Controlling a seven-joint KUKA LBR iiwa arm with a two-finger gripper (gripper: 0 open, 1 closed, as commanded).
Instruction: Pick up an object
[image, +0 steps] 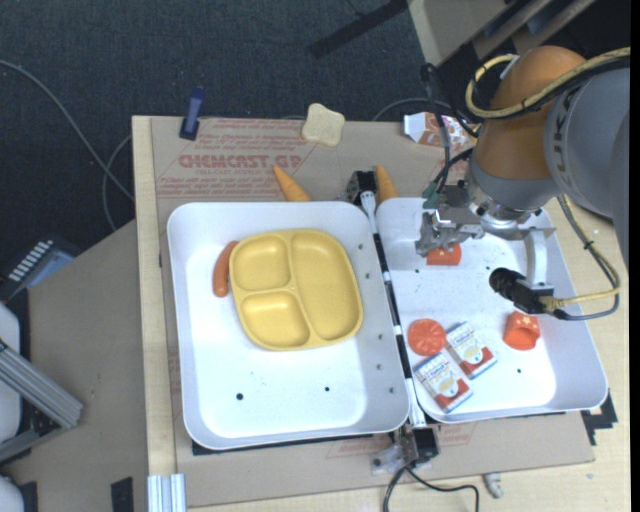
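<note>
From above, the gripper (440, 236) hangs low in the right bin (560, 385), near its far edge, directly over a small red piece (445, 254). I cannot tell its opening. Seemingly the grasp step; next, close and lift.

One fixed camera is mounted above the bench (150, 300) and looks down at a slant, taking in both white bins, the left bin (200, 400) and the right bin (570, 385), side by side. The far edge of the bench lies toward the top. The arm (560, 110) enters from the right, near the lens.
</note>
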